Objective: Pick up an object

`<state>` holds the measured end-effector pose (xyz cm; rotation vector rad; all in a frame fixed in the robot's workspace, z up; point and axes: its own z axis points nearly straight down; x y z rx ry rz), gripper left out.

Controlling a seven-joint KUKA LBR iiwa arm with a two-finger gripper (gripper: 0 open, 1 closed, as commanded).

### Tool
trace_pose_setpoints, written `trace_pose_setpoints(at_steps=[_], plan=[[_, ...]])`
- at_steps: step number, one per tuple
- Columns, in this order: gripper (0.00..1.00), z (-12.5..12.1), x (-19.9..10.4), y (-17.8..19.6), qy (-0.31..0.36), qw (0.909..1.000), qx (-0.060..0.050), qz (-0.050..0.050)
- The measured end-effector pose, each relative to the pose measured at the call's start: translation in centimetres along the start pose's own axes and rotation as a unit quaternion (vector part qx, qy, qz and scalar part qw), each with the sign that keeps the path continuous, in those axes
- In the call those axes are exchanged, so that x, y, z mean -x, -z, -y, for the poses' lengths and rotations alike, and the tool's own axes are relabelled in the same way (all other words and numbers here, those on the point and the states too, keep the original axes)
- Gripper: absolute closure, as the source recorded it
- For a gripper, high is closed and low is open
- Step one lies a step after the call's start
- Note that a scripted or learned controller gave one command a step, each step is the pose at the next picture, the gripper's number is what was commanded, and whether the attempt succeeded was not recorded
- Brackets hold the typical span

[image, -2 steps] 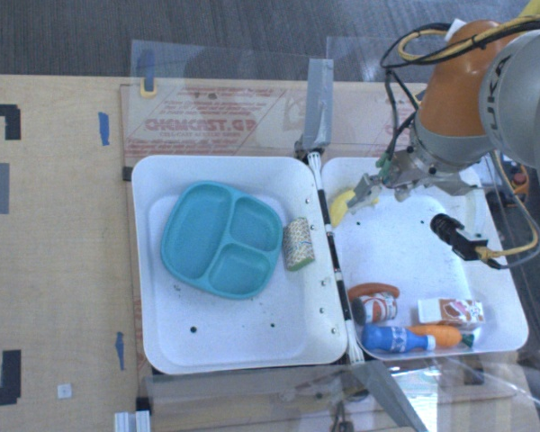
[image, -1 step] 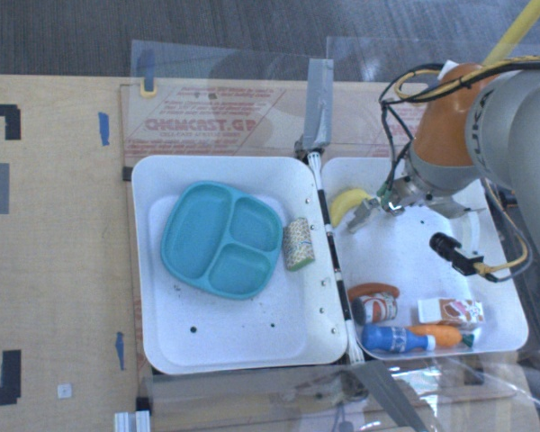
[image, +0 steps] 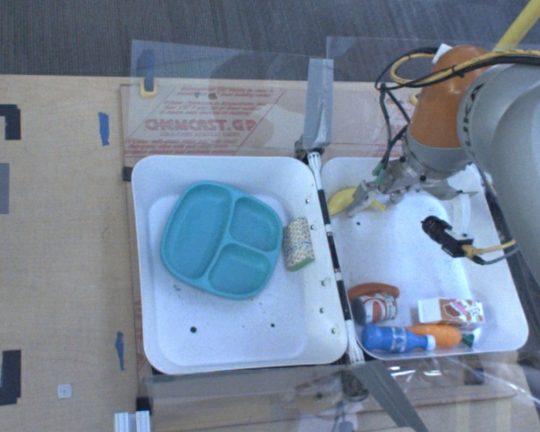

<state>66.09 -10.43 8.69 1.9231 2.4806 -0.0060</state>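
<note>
This is a robotics lab: a wooden worktop [image: 54, 268] with tape marks [image: 103, 129], two white bins [image: 153, 331] and clear plastic guards [image: 225, 66].

We see two bins side by side on the tabletop [image: 54, 268]. In the left bin [image: 153, 331] a divided tray [image: 220, 239] lies toward the back, with a sponge [image: 297, 243] just to its right. In the right bin [image: 414, 268] a banana [image: 341, 201] lies at the back left beside the end effector [image: 371, 198]. Along the front edge lie a can [image: 375, 304], a bottle [image: 398, 338], a carrot [image: 436, 334] and a small carton [image: 450, 311].
</note>
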Motion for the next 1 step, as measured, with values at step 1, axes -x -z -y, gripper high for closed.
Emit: trace_pose_setpoints(at_steps=[1], plan=[[1.0,-0.11,-0.25,1.04,0.002,1.0,0.0,-0.001]])
